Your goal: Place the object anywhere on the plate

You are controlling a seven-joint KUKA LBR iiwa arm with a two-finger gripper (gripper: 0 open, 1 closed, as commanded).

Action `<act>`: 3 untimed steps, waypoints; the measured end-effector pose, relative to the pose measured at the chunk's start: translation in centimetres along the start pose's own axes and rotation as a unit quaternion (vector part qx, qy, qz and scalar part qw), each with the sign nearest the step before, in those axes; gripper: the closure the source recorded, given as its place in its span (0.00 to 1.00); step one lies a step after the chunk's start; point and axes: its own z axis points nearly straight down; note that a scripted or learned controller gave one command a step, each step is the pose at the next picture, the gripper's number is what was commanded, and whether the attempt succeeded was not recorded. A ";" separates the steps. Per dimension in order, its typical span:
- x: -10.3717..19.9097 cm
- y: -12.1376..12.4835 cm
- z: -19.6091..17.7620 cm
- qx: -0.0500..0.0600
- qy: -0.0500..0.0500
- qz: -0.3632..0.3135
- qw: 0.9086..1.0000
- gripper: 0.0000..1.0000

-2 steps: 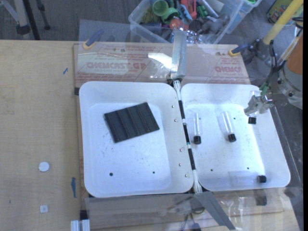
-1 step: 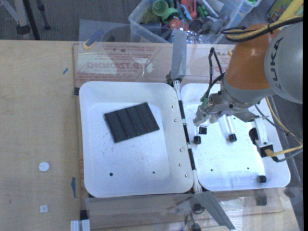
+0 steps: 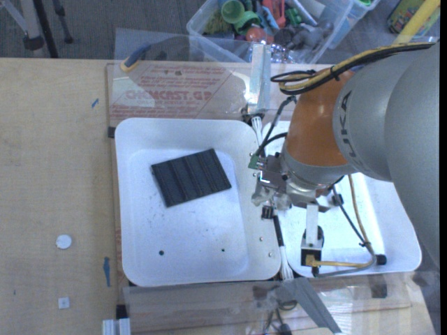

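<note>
Camera view: gripper [image 3: 274,199] hangs just right of the plate [image 3: 191,176], can't tell if it's wide or clamped on the object. Looks like the carry-over step to me, next it'd need to shift left over the plate. Plate's a flat, dark, ribbed, matte rectangle lying in the smooth white left bin [image 3: 195,239]

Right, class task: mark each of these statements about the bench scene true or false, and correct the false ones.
1. A dark ribbed plate lies in the view's left bin. True.
2. The plate sits square to that bin's walls. False: it lies turned at an angle.
3. The tool hangs directly over the plate. False: it is at that bin's right-hand rim, apart from the plate.
4. A clear tub of colourful toys stands beyond that bin, at the top of the view. True.
</note>
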 end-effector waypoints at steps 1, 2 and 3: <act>6.2 -2.0 -0.1 0.000 0.000 0.047 0.999 1.00; 12.0 -7.0 2.6 0.003 -0.001 -0.002 1.000 1.00; 14.9 -7.9 7.4 0.003 -0.002 0.189 0.982 1.00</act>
